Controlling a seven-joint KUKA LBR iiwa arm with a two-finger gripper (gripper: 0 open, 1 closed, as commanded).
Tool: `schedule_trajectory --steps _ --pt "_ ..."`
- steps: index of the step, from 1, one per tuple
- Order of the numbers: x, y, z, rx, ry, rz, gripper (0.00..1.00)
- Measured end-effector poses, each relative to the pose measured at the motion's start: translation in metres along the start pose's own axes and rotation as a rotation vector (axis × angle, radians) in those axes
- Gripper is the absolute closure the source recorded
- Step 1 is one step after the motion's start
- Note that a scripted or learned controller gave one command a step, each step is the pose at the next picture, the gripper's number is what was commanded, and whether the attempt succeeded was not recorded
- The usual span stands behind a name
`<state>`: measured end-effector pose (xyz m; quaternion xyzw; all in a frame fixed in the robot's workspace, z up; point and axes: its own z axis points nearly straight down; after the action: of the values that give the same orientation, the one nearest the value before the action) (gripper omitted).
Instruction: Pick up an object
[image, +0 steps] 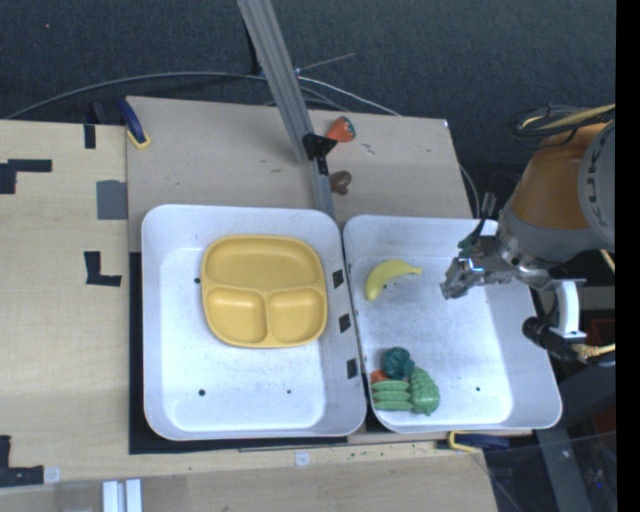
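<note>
1. Where the arm reaches in from the right, its gripper (459, 283) hangs over the right bin (500, 400), near the far right part of it; whether the pincer is apart or together, I cannot tell.
2. Just left of it, apart from it, a yellow banana (388, 276) lies on the bin floor.
3. Nearer the front edge, a green toy cluster (407, 384) sits against the bin's left wall.
4. Over in the left bin (170, 400), a yellow divided plate (265, 290) rests flat.
</note>
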<state>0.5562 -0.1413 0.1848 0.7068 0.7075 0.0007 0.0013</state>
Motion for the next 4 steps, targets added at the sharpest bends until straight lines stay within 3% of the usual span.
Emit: schedule_trajectory --steps 1,4 --pt "-0.006 0.005 -0.045 -0.001 -0.001 0.0 1.0" --pt "0.155 -0.013 -0.037 0.006 0.003 -0.006 1.0"
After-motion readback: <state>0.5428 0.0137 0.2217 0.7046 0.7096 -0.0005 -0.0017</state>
